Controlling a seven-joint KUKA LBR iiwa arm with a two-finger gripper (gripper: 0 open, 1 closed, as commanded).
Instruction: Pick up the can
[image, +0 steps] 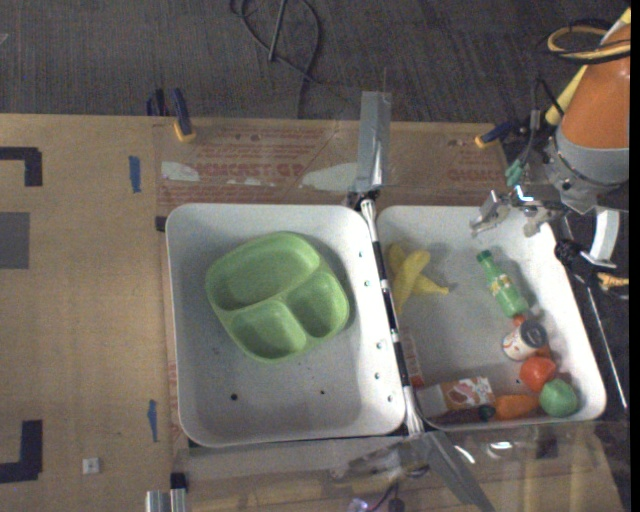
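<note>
**Can rests in right bin, gripper at the bin's far rim**

Brown cardboard covers the counter (80, 300), which carries two white bins side by side. Left of the can (524, 339), across the divider, the left bin (200, 400) holds a green divided plate (278, 295). The can lies in the right bin (450, 345), near its right wall. Just beyond the can is a green bottle (503, 285); further left of it, yellow bananas (412, 275). Just nearer than the can sit a red tomato (537, 371), a green ball (559, 398), an orange carrot (515, 406) and a flat packet (455, 395). Well beyond the can, the gripper (510, 208) hangs over the bin's far rim, holding nothing; whether its fingers are spread or closed, I cannot tell.
</note>
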